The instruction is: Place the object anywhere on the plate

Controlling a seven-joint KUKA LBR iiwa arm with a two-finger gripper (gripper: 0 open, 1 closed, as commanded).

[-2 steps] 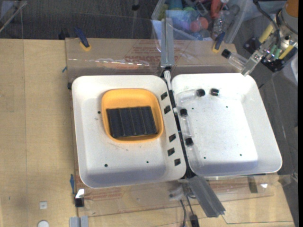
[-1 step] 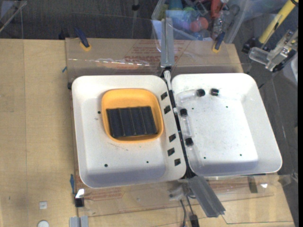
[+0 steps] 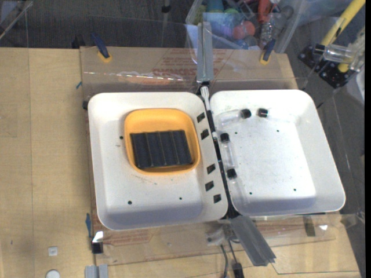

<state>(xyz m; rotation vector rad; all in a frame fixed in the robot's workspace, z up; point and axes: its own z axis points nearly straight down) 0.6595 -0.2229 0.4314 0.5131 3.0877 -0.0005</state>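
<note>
We see a dark ribbed rectangular object [image 3: 161, 149] lying flat on the orange plate [image 3: 131, 122] in the left white bin [image 3: 104, 201] on the bench [image 3: 40, 155]. Faint reddish print on the clear sheet [image 3: 174, 62] behind the bins is perhaps lettering, too blurred to read. The gripper's state we cannot tell.

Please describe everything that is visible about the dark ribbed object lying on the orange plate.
The dark ribbed object is a flat, roughly rectangular black slab with about five raised ribs running along its short side. It looks matte, perhaps rubber or plastic. It lies flat, slightly rotated, on the orange plate and covers most of its floor. The plate sits in the left white bin. Nothing else touches the object.
</note>
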